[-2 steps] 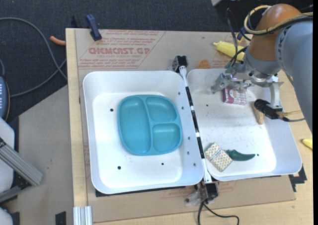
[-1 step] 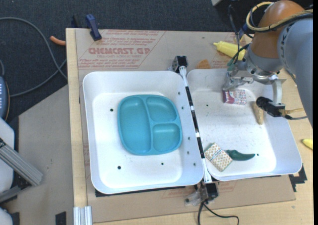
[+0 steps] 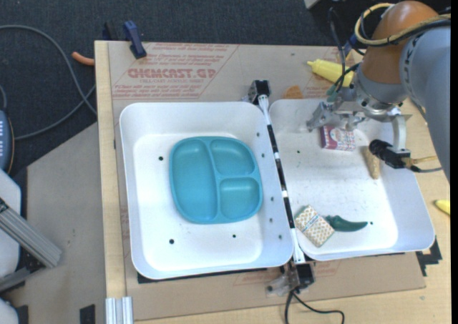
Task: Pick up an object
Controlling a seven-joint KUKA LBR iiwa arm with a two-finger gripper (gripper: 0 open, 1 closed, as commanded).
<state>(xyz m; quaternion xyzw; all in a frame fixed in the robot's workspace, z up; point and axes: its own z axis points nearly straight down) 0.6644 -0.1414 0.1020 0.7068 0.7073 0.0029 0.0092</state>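
Patterned block (image 3: 314, 226) touching green pepper (image 3: 348, 224); end effector (image 3: 336, 119) above pink carton (image 3: 337, 137)

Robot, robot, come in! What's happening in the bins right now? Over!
Gripper low in the right bin, above the small pink-and-white packet. Packet lying flat on bin floor. Checkered block and green pepper near front edge, apart from gripper. Blue tray in left bin.

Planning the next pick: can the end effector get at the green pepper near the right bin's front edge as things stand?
Probably yes. The pepper lies open from above in the right bin, touching only a small box on one side; the end effector hovers farther back over a pink packet.
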